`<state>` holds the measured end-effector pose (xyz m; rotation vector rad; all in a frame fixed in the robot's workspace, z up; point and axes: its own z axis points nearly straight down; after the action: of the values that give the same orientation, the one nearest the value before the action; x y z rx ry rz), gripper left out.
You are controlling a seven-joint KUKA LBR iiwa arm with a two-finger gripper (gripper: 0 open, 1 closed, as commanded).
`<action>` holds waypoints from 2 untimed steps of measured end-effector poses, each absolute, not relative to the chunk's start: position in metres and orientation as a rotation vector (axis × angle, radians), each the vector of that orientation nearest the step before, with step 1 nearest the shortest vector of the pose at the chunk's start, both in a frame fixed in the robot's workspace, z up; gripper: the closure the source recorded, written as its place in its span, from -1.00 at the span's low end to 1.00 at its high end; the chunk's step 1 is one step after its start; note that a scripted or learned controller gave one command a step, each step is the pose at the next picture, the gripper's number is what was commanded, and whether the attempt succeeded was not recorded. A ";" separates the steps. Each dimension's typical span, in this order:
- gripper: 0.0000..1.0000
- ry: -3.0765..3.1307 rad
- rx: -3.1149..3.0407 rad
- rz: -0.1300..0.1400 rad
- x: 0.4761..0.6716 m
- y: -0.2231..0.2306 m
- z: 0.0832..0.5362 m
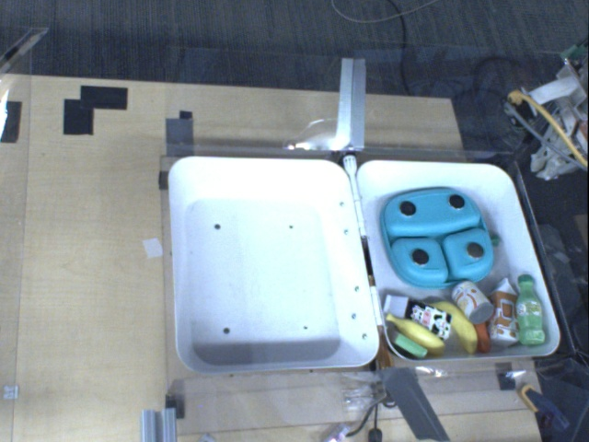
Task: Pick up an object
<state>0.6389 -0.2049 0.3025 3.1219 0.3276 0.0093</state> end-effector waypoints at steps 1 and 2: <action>1.00 0.584 3.084 0.007 0.661 -0.204 0.315; 1.00 0.824 3.028 0.007 0.661 -0.204 0.352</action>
<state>0.6610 -0.2041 0.3519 3.0280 0.8243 0.0074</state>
